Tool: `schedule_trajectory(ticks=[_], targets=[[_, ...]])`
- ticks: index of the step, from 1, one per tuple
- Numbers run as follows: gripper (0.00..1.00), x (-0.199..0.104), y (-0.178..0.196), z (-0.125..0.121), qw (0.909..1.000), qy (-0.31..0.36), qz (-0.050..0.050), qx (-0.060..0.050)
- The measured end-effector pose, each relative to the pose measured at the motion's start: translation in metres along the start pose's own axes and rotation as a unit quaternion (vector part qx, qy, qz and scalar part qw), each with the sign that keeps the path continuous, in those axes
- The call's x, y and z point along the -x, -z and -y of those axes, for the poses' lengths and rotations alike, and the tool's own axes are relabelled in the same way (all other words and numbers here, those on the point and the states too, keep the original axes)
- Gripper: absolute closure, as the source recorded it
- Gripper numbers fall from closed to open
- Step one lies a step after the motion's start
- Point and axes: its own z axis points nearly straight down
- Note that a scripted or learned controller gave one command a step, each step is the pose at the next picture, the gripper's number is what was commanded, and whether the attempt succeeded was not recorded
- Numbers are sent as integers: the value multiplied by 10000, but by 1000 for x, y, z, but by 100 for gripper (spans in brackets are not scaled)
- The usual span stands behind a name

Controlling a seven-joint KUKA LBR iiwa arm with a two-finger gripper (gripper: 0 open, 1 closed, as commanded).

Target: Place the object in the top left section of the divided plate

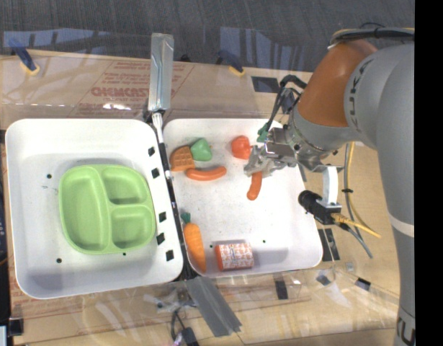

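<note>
Gripper (263,163) sits low in the right bin, apparently closed on the chili (254,187) hanging below it, though the contact is blurry. Plate (106,207) waits in the left bin.

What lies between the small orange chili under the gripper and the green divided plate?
The raised rims where the two bins meet lie across the path. The chili sits in the right bin, the divided plate in the left bin; a hot dog lies partway.
</note>
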Motion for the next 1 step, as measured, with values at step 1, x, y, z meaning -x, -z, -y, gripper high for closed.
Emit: schedule_trajectory(ticks=[1], targets=[[100,-123,-20,-35,9998,194,4,-3]])
